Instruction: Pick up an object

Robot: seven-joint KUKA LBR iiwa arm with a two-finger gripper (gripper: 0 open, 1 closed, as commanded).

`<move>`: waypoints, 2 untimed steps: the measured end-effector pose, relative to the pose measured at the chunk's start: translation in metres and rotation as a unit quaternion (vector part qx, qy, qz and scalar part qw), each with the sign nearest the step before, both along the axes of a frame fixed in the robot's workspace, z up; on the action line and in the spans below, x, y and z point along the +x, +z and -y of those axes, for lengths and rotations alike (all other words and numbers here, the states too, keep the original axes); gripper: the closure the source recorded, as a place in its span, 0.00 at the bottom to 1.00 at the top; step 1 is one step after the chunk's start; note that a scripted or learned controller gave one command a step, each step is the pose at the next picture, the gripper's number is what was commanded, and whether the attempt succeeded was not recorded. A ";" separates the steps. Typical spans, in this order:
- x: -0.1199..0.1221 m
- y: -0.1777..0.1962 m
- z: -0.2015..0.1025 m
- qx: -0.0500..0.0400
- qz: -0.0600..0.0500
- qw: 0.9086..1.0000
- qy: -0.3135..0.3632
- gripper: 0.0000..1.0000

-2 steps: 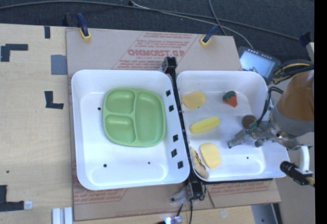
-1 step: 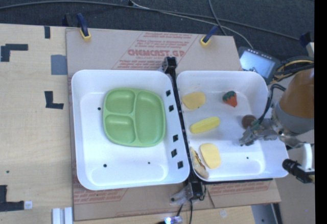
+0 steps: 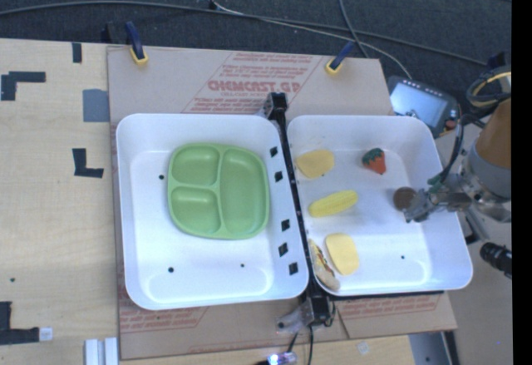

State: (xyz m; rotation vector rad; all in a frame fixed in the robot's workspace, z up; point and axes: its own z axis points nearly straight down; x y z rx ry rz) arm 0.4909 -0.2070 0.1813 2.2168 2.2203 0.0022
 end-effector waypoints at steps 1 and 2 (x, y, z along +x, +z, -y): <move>0.007 0.046 0.005 0.000 0.000 1.000 0.000 1.00; 0.008 0.099 0.005 0.000 0.000 1.000 0.000 1.00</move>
